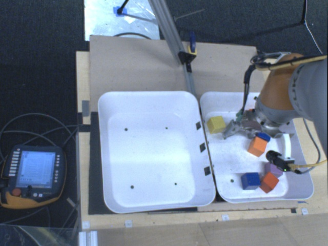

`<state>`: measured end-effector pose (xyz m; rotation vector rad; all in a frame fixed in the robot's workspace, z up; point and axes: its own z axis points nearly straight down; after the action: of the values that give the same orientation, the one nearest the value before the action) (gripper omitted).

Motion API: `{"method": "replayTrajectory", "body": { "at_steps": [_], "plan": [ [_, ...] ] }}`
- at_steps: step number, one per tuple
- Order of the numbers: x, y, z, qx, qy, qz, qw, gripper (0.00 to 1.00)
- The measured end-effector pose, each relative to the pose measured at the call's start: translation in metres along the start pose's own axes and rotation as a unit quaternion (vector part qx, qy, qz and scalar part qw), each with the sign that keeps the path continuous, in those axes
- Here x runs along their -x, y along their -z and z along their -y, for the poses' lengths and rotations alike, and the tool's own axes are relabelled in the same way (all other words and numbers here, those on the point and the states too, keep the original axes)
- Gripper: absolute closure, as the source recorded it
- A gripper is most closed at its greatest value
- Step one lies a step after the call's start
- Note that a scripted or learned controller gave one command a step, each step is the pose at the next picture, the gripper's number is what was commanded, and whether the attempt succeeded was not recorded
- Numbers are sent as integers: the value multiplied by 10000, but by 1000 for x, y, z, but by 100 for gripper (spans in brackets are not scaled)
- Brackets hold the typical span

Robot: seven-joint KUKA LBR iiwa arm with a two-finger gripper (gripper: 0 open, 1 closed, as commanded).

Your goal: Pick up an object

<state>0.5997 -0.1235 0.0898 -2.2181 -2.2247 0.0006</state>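
In the right bin [230, 160] lie several blocks: a yellow block [216, 123] near the bin's left wall, an orange block [258, 146], a blue block [250, 181], a red-orange block [269, 182] and a purple block [273, 169] partly behind it. A small blue piece [263, 136] shows just above the orange block. My gripper [233, 129] reaches down into this bin from the right. Its tip sits just right of the yellow block and left of the orange one. No block is visibly held.
The left bin [148, 94] adjoins the right bin along a shared middle wall. A slanted metal pole [171, 29] crosses the back of the bench. A teach pendant [33, 176] lies on the floor at far left. Cables hang by the arm's wrist [279, 91].
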Motion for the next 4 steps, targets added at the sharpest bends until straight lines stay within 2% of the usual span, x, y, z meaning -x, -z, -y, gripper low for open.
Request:
{"method": "replayTrajectory", "body": {
  "at_steps": [1, 4],
  "plan": [
    [0, 12, -1, 22, 10, 0, 10000, 100],
    [-3, 160, -2, 37, 10, 6, 10000, 100]
  ]
}}
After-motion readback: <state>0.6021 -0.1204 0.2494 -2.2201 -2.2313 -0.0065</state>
